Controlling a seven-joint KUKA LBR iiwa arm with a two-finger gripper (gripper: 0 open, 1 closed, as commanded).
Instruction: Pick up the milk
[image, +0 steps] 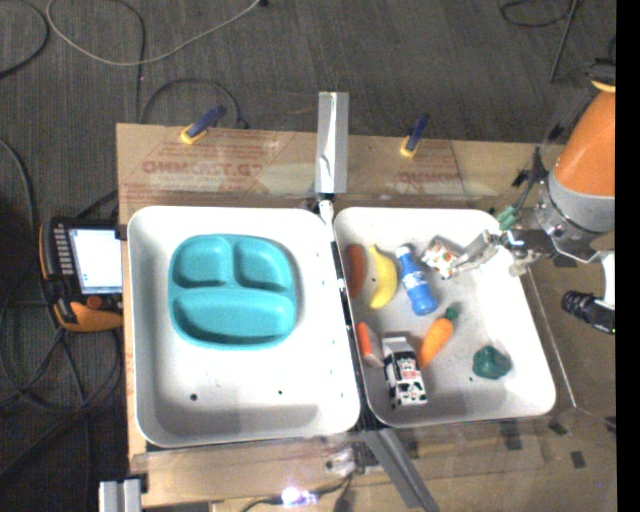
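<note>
In the camera view, the milk (403, 371) lay untouched at the front of the right bin (536, 400), beside the carrot (436, 340). The gripper (468, 254) hovered well behind it, grip state untellable; all picking remained.

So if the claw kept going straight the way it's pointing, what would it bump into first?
Probably the blue bottle. The claw points left across the right bin, and the bottle lies next in that line, then the banana. Its height is unclear, so it might pass above.
</note>
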